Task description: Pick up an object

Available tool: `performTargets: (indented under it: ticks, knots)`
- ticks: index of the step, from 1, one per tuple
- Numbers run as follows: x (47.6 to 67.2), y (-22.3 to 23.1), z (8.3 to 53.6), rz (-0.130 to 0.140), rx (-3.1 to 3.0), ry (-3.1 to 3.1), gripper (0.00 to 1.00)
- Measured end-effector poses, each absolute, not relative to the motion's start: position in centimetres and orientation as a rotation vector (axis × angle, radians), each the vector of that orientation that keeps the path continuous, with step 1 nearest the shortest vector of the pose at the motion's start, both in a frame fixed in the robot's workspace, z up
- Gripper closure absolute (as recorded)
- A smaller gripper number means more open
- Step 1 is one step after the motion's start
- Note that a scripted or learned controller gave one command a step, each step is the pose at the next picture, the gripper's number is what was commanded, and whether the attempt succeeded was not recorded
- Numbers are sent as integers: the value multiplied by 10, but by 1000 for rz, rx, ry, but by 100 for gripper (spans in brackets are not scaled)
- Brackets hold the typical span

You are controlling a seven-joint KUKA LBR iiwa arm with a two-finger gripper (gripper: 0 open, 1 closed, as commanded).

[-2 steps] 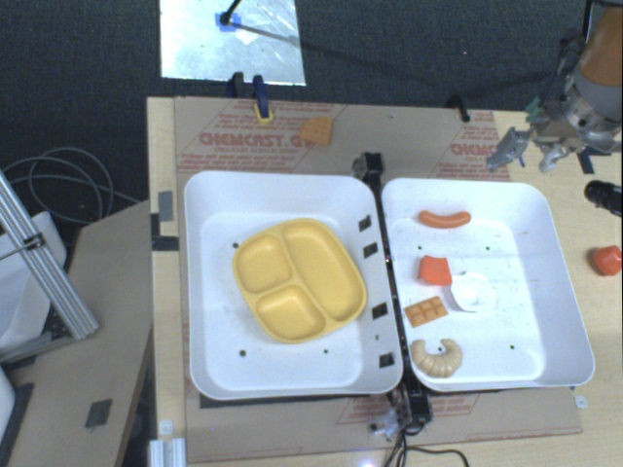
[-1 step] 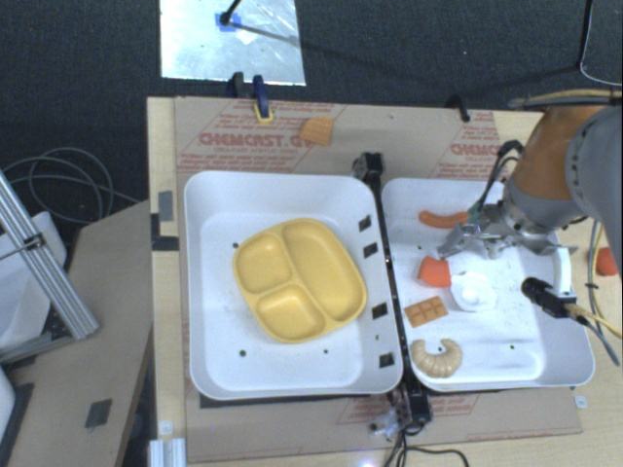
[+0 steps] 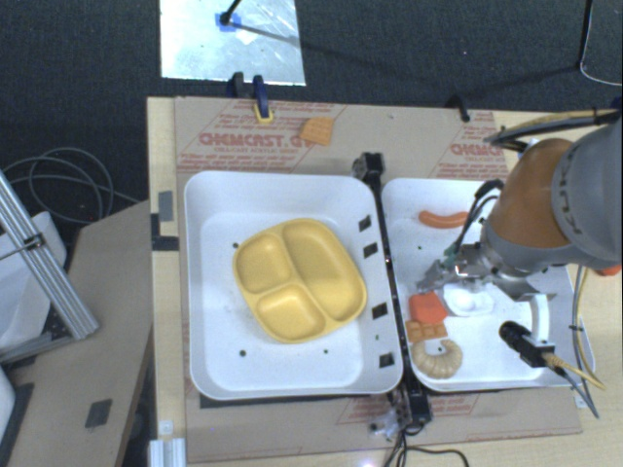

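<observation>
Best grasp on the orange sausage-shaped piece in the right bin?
Grip the orange sausage-shaped piece at mid-length, coming straight down from above with the fingers closing across its narrow width. It lies flat and alone near the far wall of the right white bin, apart from the other items.

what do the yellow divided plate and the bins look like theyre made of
The yellow divided plate looks like moulded plastic, matte with a soft sheen and rounded compartment ridges. The left bin and right bin look like thin, smooth white plastic with rounded rims, though coated metal can't be excluded.
</observation>
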State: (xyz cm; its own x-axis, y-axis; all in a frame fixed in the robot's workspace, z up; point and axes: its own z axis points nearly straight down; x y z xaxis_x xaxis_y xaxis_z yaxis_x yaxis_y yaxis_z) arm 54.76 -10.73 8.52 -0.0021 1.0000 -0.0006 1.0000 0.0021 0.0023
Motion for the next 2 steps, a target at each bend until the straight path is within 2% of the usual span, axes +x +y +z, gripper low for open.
performTargets:
  ticks: [1,2]
  knots:
    - [552,-110,98,8,2214,2215,100]
    - [552,-110,97,7,2214,2216,0]
